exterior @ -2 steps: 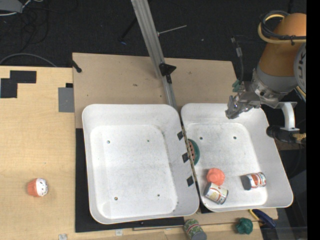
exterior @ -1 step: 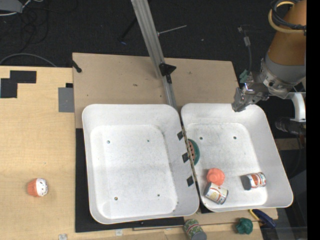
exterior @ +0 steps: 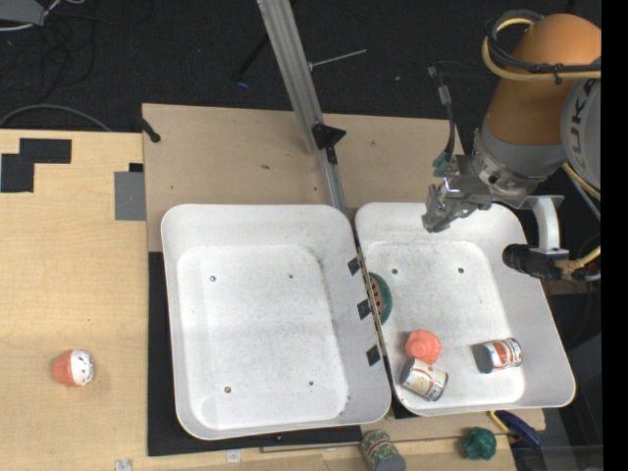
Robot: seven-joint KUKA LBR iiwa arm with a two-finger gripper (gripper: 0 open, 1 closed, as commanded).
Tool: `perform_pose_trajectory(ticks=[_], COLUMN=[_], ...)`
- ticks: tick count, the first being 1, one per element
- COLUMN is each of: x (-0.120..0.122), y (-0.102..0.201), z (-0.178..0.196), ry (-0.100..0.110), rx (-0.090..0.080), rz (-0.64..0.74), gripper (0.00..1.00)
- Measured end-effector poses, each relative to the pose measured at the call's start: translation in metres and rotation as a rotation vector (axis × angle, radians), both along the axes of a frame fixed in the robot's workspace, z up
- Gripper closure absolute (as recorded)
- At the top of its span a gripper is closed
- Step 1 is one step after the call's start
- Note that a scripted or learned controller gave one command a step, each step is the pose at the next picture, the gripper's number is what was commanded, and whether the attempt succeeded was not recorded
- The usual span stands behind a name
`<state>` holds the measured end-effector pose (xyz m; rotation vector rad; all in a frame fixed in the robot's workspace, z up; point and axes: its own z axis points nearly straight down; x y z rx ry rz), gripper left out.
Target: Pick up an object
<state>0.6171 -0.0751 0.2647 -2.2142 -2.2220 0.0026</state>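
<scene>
While the gripper (exterior: 444,211) hangs over the far rim of the right bin (exterior: 535,263), nothing shows between its fingers, and how wide they stand I cannot tell, since they are small and dark against the wrist; so the task is, by my judgement, not yet begun in earnest. The candidates lie at the near end of that bin, well apart from the gripper: a red ball-like object (exterior: 424,344), a small can (exterior: 425,380) lying on its side just beside and touching it, and a second can (exterior: 498,354) lying apart toward the right wall; a green disc (exterior: 381,298) sits tucked against the divider between the 2 bins.

Several things could go wrong from here; the red object and the nearer can are so close that fingers coming down on 1 may strike the other and push both away; cans on their sides are likely to roll from a closing grip unless the fingers close across the roll axis; the round red object may squirt out if pinched off-centre; the green disc sits so tight to the wall that a finger could jam on the rim. The left bin (exterior: 186,234) offers no target, so a descent there would close on air.
</scene>
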Motion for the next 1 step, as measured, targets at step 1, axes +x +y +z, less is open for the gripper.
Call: perform_pose_trajectory(ticks=[1], x=[-0.0097], y=[0.0567], z=[-0.012], ry=[0.001], rx=[0.0], rz=[0.001], gripper=[1.0])
